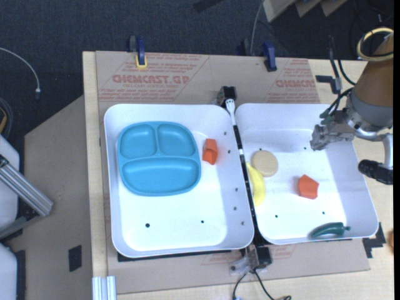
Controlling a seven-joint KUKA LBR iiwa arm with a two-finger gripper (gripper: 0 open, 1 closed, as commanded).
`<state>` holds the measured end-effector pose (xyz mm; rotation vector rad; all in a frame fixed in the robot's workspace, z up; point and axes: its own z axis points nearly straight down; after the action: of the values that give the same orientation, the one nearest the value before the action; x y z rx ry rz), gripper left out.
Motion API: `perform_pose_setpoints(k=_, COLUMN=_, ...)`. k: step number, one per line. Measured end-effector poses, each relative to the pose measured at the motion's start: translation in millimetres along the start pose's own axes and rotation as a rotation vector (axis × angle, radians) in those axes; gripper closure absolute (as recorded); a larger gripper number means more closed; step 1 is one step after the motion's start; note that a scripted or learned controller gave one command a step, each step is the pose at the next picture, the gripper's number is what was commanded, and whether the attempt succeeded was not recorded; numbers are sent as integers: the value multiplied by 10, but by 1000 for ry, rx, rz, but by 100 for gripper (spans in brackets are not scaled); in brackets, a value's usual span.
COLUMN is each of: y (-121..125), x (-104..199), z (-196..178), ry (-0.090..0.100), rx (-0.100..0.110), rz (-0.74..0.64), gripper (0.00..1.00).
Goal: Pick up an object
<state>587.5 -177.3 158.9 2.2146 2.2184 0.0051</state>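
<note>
Nearest the camera, a dark green object (327, 230) is lying at the front rim of the right bin (284, 230), so close to the wall that a descent there is risking a finger striking the rim instead of closing round it. A little farther back, an orange block (307, 187) is sitting on open floor with room on all sides; it is looking like the easiest candidate. To its left, a yellow banana-shaped piece (256, 185) is lying along the bin's left wall, with a round beige disc (265, 163) touching or overlapping its upper end. A grasp aimed at either is likely to nudge the other, and the wall is leaving little room on that side.

In the left bin (181, 230), a blue divided plate (159, 157) is taking up much of the floor, and a small orange piece (210, 151) is standing just beside the plate's right edge. That one is well apart from the arm and hemmed in by the plate.

Farthest back, the gripper (326, 134) is hanging over the rear right part of the right bin, near its right wall. The mechanism is reading as a grey blur, so how far the fingers are spread cannot be told; nothing is visible between them. No object is lying directly beneath it, so closing at this spot is likely to catch nothing. The table (187, 74) is bearing both bins.
</note>
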Motion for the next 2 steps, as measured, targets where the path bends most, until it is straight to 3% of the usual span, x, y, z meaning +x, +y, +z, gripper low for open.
perform_pose_setpoints(k=1, y=-39, x=45, z=-459, ry=0, rx=2, rz=0, gripper=100)
perform_pose_setpoints(k=2, y=-28, x=43, z=-622, ry=0, rx=3, rz=1, gripper=100)
